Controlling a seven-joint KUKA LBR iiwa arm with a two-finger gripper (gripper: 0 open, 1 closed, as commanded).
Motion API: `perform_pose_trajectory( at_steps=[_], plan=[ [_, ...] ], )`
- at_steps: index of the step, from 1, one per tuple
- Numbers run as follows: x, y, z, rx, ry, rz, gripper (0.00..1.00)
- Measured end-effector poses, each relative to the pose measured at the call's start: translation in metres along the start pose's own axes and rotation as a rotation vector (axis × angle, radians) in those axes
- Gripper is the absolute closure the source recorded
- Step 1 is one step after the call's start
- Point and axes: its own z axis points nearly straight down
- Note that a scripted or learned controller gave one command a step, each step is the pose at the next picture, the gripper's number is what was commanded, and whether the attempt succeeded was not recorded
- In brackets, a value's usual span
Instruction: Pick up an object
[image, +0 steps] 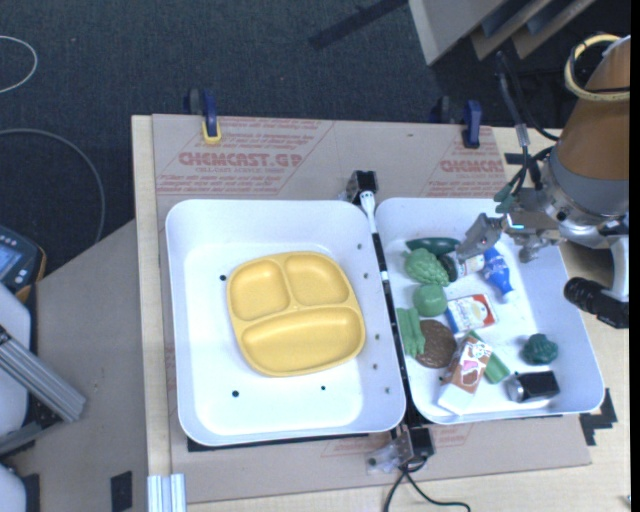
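Jaws: cannot tell how they stand; gripper (478, 238) hangs low over the right bin (580, 340), above the far toys near a blue bottle (496, 272) and green lettuce-like toy (427, 266). Approach step, likely. Next: descend squarely on one item, then close.

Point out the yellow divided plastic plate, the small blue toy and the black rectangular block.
Yellow divided plastic plate (296, 312), camera view, central ridge.
Small blue toy (497, 274), camera view, its body.
Black rectangular block (533, 385), camera view, top face.

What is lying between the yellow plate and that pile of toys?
In the camera view, bare white bin floor, then the two bins' touching rims with a black strip along the seam, separate the yellow plate from the toys.
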Motion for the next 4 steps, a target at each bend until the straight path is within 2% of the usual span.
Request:
perform_pose_trajectory(
  at_steps=[1, 2, 3, 4],
  plan=[
    [0.014, -0.078, -0.036, 0.003, 0.002, 0.002, 0.00],
    [-0.009, -0.076, 0.123, 0.009, 0.002, 0.003, 0.00],
    [-0.008, -0.074, 0.115, -0.003, -0.001, 0.001, 0.00],
    [-0.003, -0.073, 0.177, -0.003, 0.002, 0.001, 0.00]
  ],
)
